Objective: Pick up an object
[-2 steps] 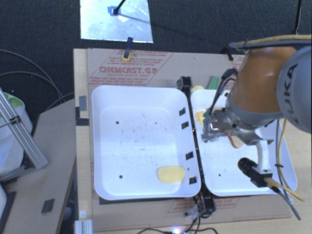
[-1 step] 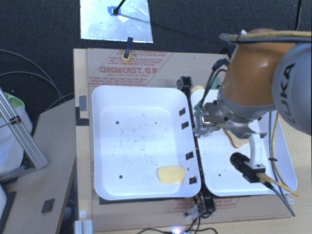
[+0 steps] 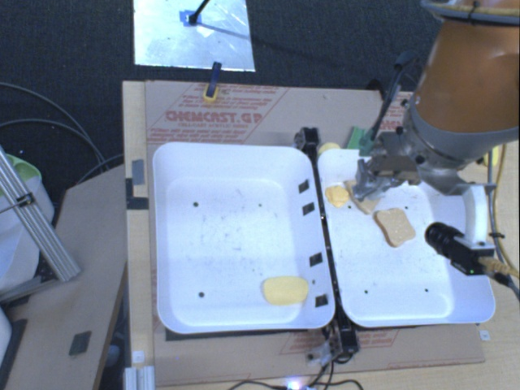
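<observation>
Arm (image 3: 475,71) hides tool (image 3: 367,187) over tan piece (image 3: 366,205).

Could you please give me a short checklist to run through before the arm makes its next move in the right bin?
1. Gripper is over the right white bin: ok.
2. A target lies under it: ok, a tan flat piece and a small yellow piece sit right at the gripper.
3. Finger state: cannot tell, the wrist hides it.
4. Something already held: cannot tell.
5. Neighbouring things are apart from the target: not ok, the two pieces touch or overlap; the tan bread-slice shape lies separately nearby.
6. Left white bin is out of the way: ok, its yellow oval block lies far from the gripper.
</observation>
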`<action>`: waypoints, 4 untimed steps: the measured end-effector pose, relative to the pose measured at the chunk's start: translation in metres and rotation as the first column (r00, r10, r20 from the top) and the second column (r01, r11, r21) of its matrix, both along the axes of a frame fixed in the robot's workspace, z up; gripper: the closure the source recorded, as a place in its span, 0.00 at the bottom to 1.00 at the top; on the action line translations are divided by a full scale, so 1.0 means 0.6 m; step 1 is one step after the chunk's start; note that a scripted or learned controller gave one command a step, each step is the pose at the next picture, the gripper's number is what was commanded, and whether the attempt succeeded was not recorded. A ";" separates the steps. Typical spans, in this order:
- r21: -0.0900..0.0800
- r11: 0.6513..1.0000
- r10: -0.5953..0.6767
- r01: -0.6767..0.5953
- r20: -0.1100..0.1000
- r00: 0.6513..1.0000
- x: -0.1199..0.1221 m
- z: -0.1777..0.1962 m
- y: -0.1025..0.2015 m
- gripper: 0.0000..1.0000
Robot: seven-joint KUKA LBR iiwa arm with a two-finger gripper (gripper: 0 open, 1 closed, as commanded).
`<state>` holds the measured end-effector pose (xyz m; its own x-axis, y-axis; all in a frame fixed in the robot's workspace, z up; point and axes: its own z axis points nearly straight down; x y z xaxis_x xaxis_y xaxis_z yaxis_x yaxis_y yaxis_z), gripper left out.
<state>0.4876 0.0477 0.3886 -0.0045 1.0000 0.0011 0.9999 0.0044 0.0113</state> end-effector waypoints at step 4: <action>-0.001 1.000 -0.004 0.004 -0.012 1.000 -0.003 -0.508 -0.371 1.00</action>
